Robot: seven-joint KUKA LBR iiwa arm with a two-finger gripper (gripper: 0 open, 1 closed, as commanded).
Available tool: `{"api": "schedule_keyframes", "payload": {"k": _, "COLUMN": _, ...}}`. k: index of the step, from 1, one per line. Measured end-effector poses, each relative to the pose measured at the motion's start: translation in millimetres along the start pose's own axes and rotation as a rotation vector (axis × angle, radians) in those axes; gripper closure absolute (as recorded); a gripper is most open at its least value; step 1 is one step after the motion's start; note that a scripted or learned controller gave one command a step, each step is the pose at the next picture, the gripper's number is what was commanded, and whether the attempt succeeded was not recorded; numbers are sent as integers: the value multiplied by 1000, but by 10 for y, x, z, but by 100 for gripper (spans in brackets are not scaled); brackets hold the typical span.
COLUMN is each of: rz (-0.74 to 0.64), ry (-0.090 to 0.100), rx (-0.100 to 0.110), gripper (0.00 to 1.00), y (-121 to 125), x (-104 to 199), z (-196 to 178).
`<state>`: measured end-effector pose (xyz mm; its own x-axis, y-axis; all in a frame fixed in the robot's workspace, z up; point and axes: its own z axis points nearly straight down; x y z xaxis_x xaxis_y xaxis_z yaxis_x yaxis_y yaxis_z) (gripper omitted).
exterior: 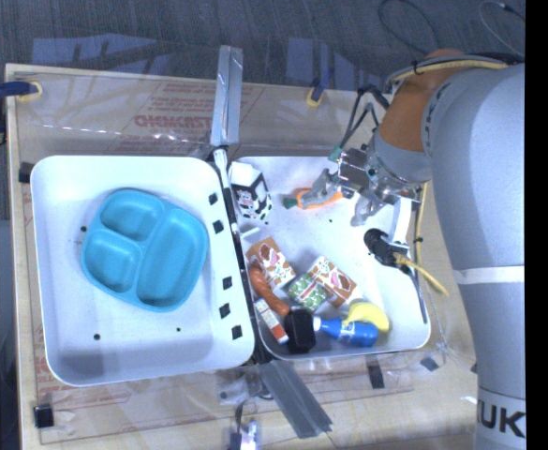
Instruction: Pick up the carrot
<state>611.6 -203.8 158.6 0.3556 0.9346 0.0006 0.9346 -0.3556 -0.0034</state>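
**Inspector:** While the pincer [342, 193] hangs over the upper part of the right bin [414, 331], the main risk I note is a miss. The carrot [303, 197] lies flat on the bin floor, slim and small, and it could roll or skid aside if a fingertip lands on it off-centre.

**Assistant:** Anything nearby to foul the approach?

**Inspector:** The milk carton [250, 195] stands just to the carrot's left, against the divider between the bins. A push from the right could wedge the carrot against it or tip the carton. The heap of packets [297, 284] lower in the bin is well apart and poses no concern.

**Assistant:** Position of the carrot relative to the pincer?

**Inspector:** Just beside it, on the side toward the left bin [58, 345], its nearer end at or under the fingertips. I judge it not yet lifted.

**Assistant:** State of the pincer?

**Inspector:** Whether it stands apart or together, I cannot tell; the wrist and cabling obscure the tips.
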Motion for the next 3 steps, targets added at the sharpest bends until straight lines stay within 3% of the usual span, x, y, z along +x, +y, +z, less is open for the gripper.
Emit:
{"api": "schedule_keyframes", "payload": {"k": 1, "rz": 128, "ry": -1, "rx": 0, "gripper": 0, "y": 398, "x": 225, "z": -805}}
{"api": "schedule_keyframes", "payload": {"k": 2, "rz": 113, "ry": -1, "rx": 2, "gripper": 0, "y": 359, "x": 327, "z": 650}}
{"api": "schedule_keyframes", "payload": {"k": 3, "rz": 104, "ry": -1, "rx": 8, "gripper": 100, "y": 352, "x": 347, "z": 553}}
